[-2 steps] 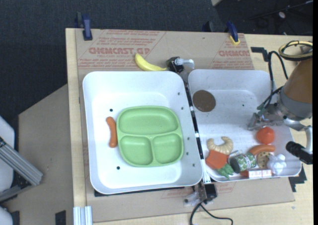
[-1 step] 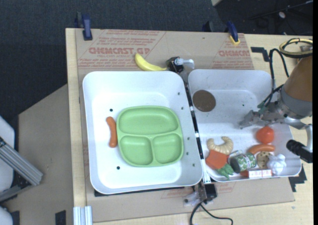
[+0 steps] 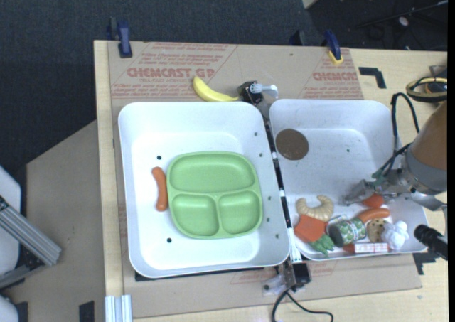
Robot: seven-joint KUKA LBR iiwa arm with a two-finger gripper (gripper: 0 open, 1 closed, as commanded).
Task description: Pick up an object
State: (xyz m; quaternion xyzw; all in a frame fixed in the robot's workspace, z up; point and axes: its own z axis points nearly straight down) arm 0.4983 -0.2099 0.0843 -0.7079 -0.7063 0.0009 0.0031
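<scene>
Gripper [image 3: 362, 191] low in the right bin, nothing seen lifted yet.

In the camera view, the gripper is seen at the right of the frame, just above the heap of small objects [image 3: 348, 224] in the lower part of the right bin [image 3: 334, 111]; whether its fingers are spread or pressed together cannot be told, and nothing is seen held between them. The heap, with a croissant [image 3: 315, 206] and an orange piece [image 3: 308, 228], lies on the bin floor. The grasp and the lift are judged to remain. A brown disc [image 3: 291, 144] lies apart, further up.
</scene>
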